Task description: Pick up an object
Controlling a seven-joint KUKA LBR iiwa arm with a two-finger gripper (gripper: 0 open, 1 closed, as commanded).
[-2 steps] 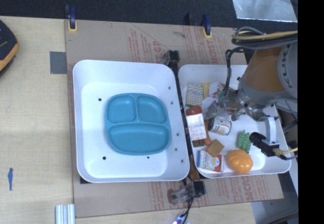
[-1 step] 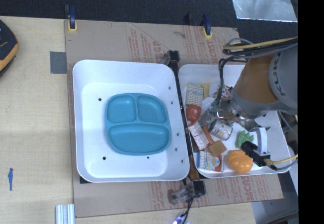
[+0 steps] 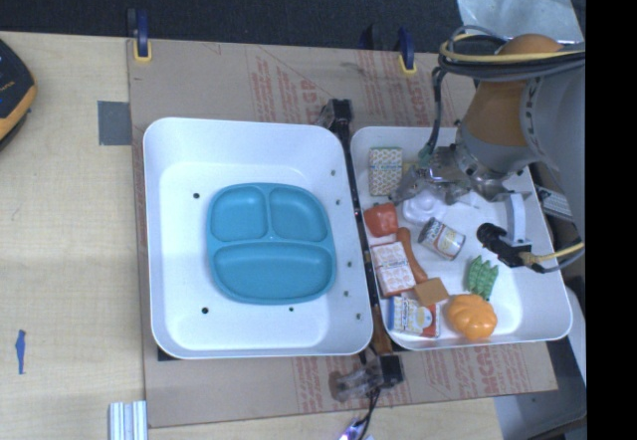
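Observation:
The right bin holds several small objects: a grey patterned sponge, a red piece, a small can lying on its side, a green toy, an orange fruit, and flat packets. My gripper reaches down into the upper middle of this bin, just above the can and right of the sponge. Its fingers are hidden among the wrist parts.
The left bin holds a blue divided plate. Clamps pin the cardboard at the back. The arm with its orange band and cables covers the right bin's far right corner.

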